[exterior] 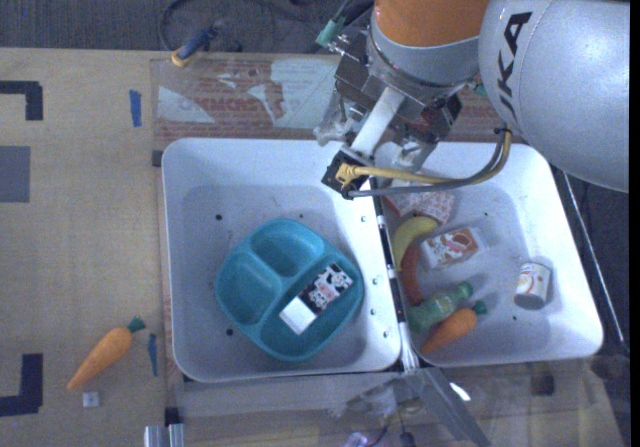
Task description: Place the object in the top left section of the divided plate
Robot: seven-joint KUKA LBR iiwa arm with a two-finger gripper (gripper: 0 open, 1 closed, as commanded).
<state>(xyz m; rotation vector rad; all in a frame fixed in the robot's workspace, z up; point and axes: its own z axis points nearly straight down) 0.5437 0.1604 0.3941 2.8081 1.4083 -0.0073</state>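
Status: placement not complete. The divided plate [222, 287] sits in the left bin [190, 235], at lower centre of the frame. Both small sections on its upper-left side show bare teal. The one item on the plate, a cow-patterned milk carton [322, 295], lies in the large lower-right section, so it does not meet the target. The tool [410, 135] hangs at upper centre, above the seam between the bins and over the upper-left corner of the right bin [560, 265]. The wrist hides it, so it cannot be told whether it is spread, pressed together or pinching anything. No item is seen carried. The right bin holds a banana [412, 233], a juice carton [450, 247], a green bottle [440, 303], a carrot [450, 327] and a can [533, 283]. A second carrot [100, 355] lies on the table [80, 235] at lower left. Judged outstanding: secure one object, carry it over the plate, and release it in the top left section.
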